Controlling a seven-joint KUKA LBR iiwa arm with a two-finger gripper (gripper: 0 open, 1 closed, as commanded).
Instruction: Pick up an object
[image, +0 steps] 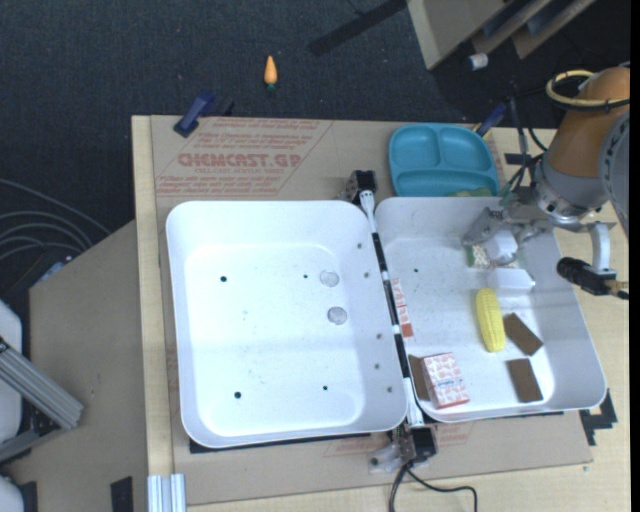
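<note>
- Over the far end of the right bin (560, 395), the gripper (497, 240) hangs low above the white floor, reaching in from the right on the grey arm (585, 170) with its orange band.
- Whether its fingers stand wide or narrow I cannot tell from where I look; the metal parts blur together, and nothing can be made out between them.
- Right at the gripper's tip lies a small pale object (481, 255) with a hint of green; it is too blurred to name, and I cannot say whether they touch.
- Nearer along the same bin, a yellow corn cob (490, 319) lies lengthwise, well clear of the gripper.
- Just beside the cob on its right sits a brown block (522, 334), tilted; a second brown block (525, 380) lies a little closer to the near rim, apart from the first.
- A small printed box (443, 379) in red and white rests in the near left corner of that bin, close against the wall by the divide.
- A pale, flat white piece (512, 281) lies between the gripper and the cob.
- The left bin (190, 240) shows two small round grey marks (333, 297) on its floor.
- Beyond the right bin, a blue divided tray (442, 160) sits on the brown board (250, 150).
- Farther off, on the dark floor, a small orange carrot-shaped thing (270, 70) lies alone.
</note>
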